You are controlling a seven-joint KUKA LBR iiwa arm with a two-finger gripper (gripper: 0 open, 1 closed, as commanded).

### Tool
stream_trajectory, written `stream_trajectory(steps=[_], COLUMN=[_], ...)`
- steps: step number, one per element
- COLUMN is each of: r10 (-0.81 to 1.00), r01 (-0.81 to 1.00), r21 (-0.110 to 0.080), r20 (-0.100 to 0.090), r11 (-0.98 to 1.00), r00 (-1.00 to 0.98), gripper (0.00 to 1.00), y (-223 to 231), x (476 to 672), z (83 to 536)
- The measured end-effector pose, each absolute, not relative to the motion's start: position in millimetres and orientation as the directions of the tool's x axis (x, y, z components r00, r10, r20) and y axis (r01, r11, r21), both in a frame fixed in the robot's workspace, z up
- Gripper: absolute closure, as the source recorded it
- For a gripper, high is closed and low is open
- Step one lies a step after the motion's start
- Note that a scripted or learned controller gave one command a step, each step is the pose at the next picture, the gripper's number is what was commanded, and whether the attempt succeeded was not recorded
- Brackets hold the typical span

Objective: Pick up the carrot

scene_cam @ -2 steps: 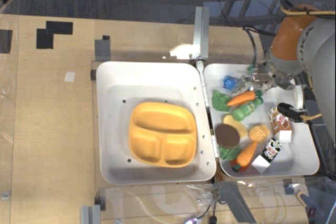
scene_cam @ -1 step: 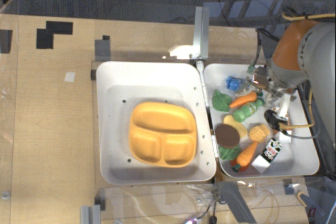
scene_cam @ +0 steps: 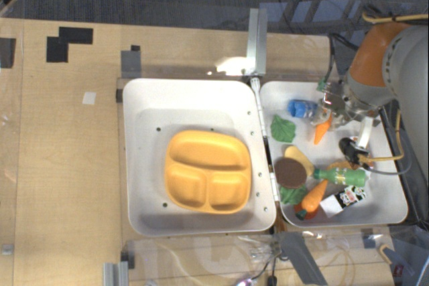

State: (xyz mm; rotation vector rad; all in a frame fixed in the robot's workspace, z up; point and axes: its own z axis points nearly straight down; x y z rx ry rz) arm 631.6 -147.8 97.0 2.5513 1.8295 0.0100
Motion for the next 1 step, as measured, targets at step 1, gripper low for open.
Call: stream_trajectory(steps=[1], r10=[0.815], r01=[0.815], r21=[0.002], r20=[0.001], r11=[-0.580], r00=[0.580], gripper=[1.00], y=[-73.7], x=[659.3], z=[215.3])
